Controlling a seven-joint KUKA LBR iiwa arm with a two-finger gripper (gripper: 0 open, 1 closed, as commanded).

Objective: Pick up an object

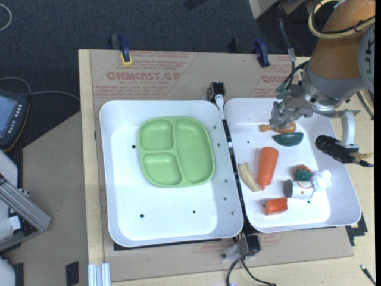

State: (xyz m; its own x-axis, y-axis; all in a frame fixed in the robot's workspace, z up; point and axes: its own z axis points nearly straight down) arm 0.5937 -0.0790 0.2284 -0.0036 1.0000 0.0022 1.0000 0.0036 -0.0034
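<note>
The small orange piece [269,127] at the back of the right bin [342,216] is judged to be the object being gone for, since the gripper [283,121] is set low directly over it, with only an orange sliver visible at its left and beneath the tips. Whether the piece is actually between the fingers cannot be told from this slanted view, nor can the width of the opening be read (the wrist hides the tips). Just in front of it, touching or nearly so, a dark green curved piece [288,139] is seen; it should not be caught in the same closure. The step would be done well if the fingers were centred on the orange piece alone, lowered fully to the bin floor before closing, and then raised straight up. The orange carrot [267,165], the tan stick [249,177] and the clutter near the front are well apart and need not be disturbed. The green divided plate [177,151] lies in the left bin [119,177].
</note>
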